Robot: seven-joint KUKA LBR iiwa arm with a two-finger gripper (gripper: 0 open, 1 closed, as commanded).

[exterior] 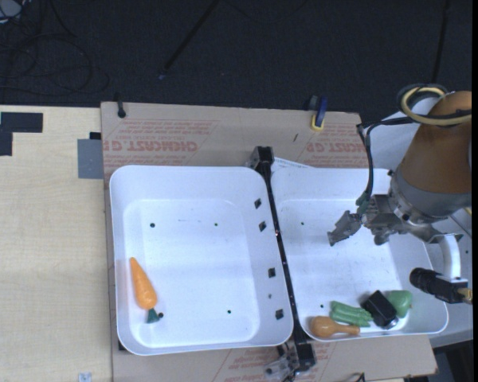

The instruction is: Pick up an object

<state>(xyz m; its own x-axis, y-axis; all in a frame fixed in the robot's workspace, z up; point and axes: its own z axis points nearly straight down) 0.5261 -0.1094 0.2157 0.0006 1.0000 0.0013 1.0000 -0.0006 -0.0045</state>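
Listing candidates: a green pod-shaped toy (350,313), a black block (379,308), a green piece (399,300) and an orange pear-shaped toy (332,327) lie bunched at the lower right of the right bin (319,213). They look like light, stiff, smooth plastic; I would take the pod across its narrow middle. An orange carrot (143,284) sits lower left in the left bin (183,185). My gripper (358,228) hangs above the right bin, holding nothing; its finger spread I cannot tell. The block partly covers the green piece.
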